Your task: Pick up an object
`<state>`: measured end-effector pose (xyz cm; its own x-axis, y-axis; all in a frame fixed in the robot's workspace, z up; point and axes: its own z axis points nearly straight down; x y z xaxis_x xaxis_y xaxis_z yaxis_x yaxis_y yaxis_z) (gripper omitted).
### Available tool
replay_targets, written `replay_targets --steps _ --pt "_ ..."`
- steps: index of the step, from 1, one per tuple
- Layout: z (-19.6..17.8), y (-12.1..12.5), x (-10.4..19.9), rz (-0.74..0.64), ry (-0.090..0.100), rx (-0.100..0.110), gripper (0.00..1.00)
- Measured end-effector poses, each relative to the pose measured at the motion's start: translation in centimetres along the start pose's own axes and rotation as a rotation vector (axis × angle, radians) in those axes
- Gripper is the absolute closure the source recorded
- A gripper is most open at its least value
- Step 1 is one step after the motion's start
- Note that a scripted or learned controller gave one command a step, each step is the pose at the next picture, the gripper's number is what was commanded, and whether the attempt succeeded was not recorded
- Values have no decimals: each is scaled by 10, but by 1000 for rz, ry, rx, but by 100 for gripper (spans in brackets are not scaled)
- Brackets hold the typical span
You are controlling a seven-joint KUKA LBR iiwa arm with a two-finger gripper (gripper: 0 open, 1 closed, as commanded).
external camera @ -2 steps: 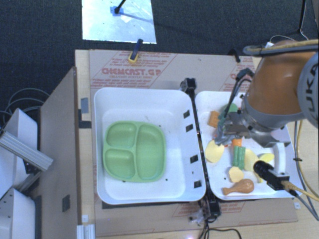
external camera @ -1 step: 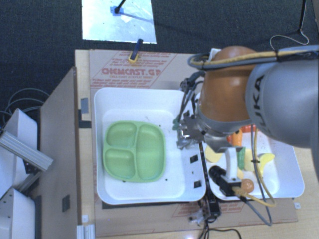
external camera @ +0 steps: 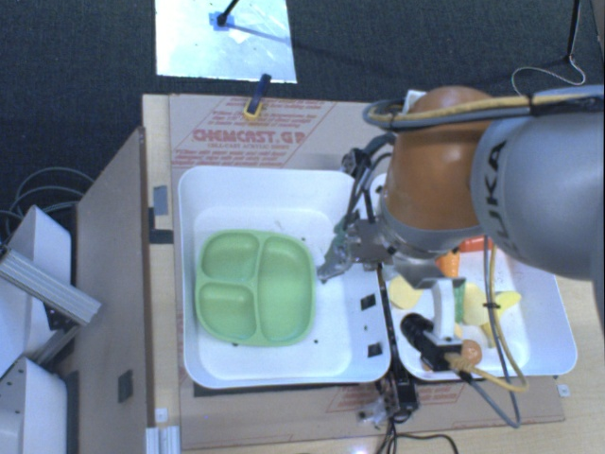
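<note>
Nothing is lifted yet — the pincer (external camera: 331,261) hangs beside the green divided plate (external camera: 255,287) in the left bin (external camera: 203,197). Whether it is open or closed, I cannot tell — the grasp seems yet to come.

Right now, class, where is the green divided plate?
The green divided plate lies in the left white bin, just left of the gripper.

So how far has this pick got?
Nothing looks picked yet. The pincer sits low in the left bin, just off the right edge of the green divided plate, with nothing visibly between its tips. The yellow and orange pieces lie in the right bin. Left to do: grasp something and lift it.
</note>
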<state>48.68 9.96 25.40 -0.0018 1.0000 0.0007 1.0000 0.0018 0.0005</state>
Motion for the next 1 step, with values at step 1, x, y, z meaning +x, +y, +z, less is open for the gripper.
replay_targets --steps 1 --pt "74 25 -78 9 -4 4 0"
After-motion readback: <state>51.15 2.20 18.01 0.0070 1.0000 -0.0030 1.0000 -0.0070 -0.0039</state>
